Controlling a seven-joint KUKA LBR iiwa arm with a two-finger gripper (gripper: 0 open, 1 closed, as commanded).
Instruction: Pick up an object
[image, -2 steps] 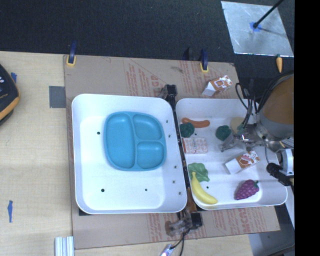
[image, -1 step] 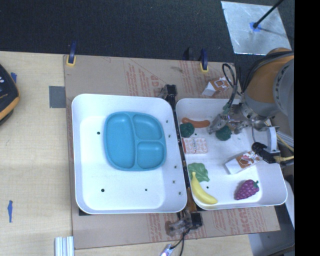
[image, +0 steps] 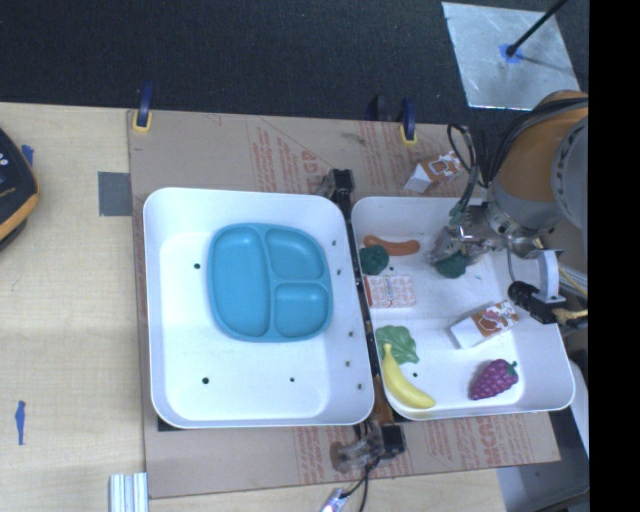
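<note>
The gripper (image: 455, 243) sits low in the right bin (image: 545, 395), at the upper right of the frame, its fingers pinching a dark green lump (image: 451, 266). Left of it lie a sausage (image: 391, 244), a green ball (image: 374, 260) and a packet (image: 390, 291). Below are a carton (image: 484, 324), grapes (image: 494, 379), a banana (image: 402, 381) and greens (image: 398, 342). The left bin (image: 180, 390) holds a blue plate (image: 269, 280).

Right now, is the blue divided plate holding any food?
Empty. The blue divided plate lies flat in the left bin, all three compartments bare.
</note>
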